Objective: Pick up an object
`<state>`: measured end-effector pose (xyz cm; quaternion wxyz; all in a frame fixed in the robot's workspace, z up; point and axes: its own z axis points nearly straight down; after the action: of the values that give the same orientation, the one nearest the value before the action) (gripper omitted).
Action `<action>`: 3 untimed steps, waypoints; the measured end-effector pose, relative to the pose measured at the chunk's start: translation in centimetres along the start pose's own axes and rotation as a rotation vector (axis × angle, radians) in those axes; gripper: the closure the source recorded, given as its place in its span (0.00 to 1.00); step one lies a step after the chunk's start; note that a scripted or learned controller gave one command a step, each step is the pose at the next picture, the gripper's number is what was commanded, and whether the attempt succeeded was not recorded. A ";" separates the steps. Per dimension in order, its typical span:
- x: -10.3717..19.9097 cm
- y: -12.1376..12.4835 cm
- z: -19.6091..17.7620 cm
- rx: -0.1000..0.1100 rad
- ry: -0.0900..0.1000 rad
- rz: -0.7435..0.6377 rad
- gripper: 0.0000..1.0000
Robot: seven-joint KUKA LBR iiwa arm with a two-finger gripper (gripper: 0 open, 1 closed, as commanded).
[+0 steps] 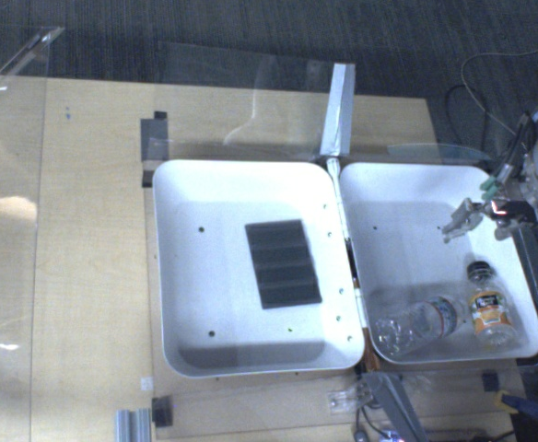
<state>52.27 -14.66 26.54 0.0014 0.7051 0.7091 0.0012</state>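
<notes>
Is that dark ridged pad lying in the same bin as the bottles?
No. The dark pad lies alone in the left bin, while the clear bottle and the small bottle lie in the right bin.

Pale wooden bench (76,247), dark grey carpet floor (204,17) beyond; even light.

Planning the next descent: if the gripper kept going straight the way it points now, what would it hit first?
The gripper points down and toward the view's left over the right bin. Straight on, it would probably meet bare bin floor first. The small bottle and clear bottle lie nearer the camera, seemingly off that line, though depth is unclear.
</notes>
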 end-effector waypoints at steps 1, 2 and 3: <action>-1.5 -1.5 17.6 -0.010 -0.002 0.045 0.00; -1.8 9.7 18.0 -0.006 -0.001 -0.108 0.00; -5.9 2.6 17.4 -0.002 -0.001 -0.177 0.00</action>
<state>54.96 -20.51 9.14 0.0025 0.6397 0.7686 0.0017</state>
